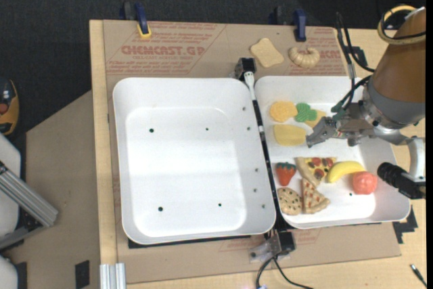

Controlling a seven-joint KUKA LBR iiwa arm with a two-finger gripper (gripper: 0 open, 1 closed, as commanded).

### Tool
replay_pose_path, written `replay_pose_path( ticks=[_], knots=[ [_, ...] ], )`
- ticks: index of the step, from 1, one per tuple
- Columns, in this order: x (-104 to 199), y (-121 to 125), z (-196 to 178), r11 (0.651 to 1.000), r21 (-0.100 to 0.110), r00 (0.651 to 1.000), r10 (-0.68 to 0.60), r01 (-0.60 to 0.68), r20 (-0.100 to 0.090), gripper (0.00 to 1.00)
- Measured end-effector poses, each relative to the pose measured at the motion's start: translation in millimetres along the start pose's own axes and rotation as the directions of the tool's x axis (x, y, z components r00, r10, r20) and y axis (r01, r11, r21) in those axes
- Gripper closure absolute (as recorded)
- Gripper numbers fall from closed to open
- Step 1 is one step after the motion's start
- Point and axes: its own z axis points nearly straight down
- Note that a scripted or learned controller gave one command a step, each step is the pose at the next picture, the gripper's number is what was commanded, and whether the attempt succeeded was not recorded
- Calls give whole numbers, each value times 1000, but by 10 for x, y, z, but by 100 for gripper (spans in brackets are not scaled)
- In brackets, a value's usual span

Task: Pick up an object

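We locate the candidate objects in the right bin (pixel 385 213). A yellow block (pixel 289 135) lies just left of the gripper (pixel 318 137), with an orange round piece (pixel 283 110) and a green leafy piece (pixel 306 112) side by side above it. Below the gripper lie a pizza slice (pixel 315 168), a banana (pixel 344 170) and a red tomato (pixel 364 183); a strawberry (pixel 286 173), a cookie (pixel 289 200) and a second pizza slice (pixel 312 198) sit toward the near edge.

The gripper hangs over the middle of the right bin, its dark tip pointing left toward the yellow block. We cannot tell whether it touches the block, and we cannot tell whether the gripper is spread or closed — nothing is seen clamped in it. The arm (pixel 400 71) enters from the right, its orange band above the grey wrist.

The objects crowd the left and lower parts of the right bin; the upper right corner lies under the arm. The left bin (pixel 183 159) adjoins the right bin along a shared edge, where a dark strip (pixel 256 120) runs between them. Its floor shows four small dark dots.

Outside the bins, on the board (pixel 101 145) behind the right bin, lie a toast piece (pixel 266 53) and a pale ridged piece (pixel 304 55). Two blue clamps (pixel 141 18) hold the board's far edge. Red lettering (pixel 162 49) on the board reads "CHEMCAST G P"; the smaller lines above and below it are too small to read.
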Motion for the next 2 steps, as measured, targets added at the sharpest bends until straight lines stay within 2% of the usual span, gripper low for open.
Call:
replay_pose_path(
  ticks=[1, 2],
  knots=[
    [30, 940, 1392, 1000, -5, 1000, -3, 3, 0, 0],
    [18, 925, 1213, 1000, -6, 1000, 1, -1, 1, 100]
  ],
)
